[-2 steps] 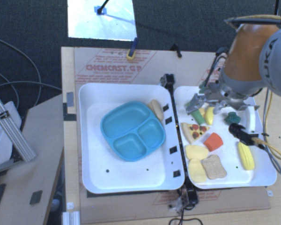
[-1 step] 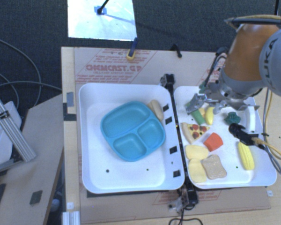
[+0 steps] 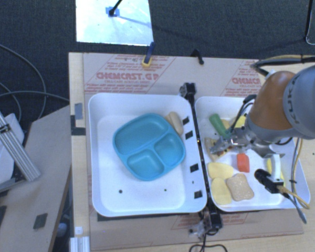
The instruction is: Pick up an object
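A brown-papered counter [image 3: 131,70] carries two white bins. My claw [image 3: 218,146] hangs low in the right bin [image 3: 294,196], near the green piece [image 3: 218,124]; whether it is open, I cannot tell. I judge I'm mid-approach; next comes settling over one piece.

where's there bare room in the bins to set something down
Left bin: bare floor along the front edge, below the blue divided plate, and a strip on its left. Right bin: crowded. The gripper, a green piece, an orange block, yellow pieces and a toast slice fill most of it.
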